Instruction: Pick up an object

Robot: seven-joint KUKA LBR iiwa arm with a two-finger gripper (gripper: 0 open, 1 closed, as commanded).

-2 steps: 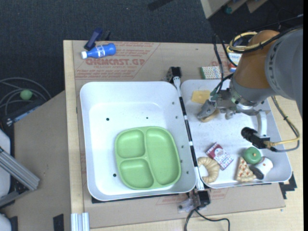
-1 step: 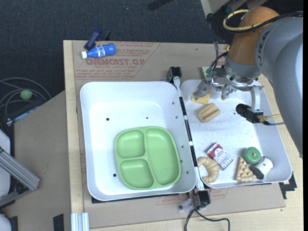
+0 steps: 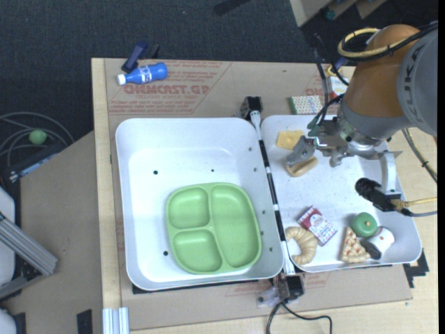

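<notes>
Where the gripper (image 3: 304, 153) reaches into the right bin (image 3: 410, 245), a tan, bread-coloured lump (image 3: 301, 165) sits at its fingertips, near the bin's upper left; whether the fingers clasp it or merely touch it, I cannot tell. Just beside it, a yellow cheese wedge (image 3: 288, 140) lies. Along the near edge are a croissant (image 3: 303, 243), a red packet (image 3: 317, 225), a pizza slice (image 3: 354, 248) and a green round piece (image 3: 363, 223). A green divided plate (image 3: 211, 227) rests in the left bin (image 3: 139, 145).
</notes>
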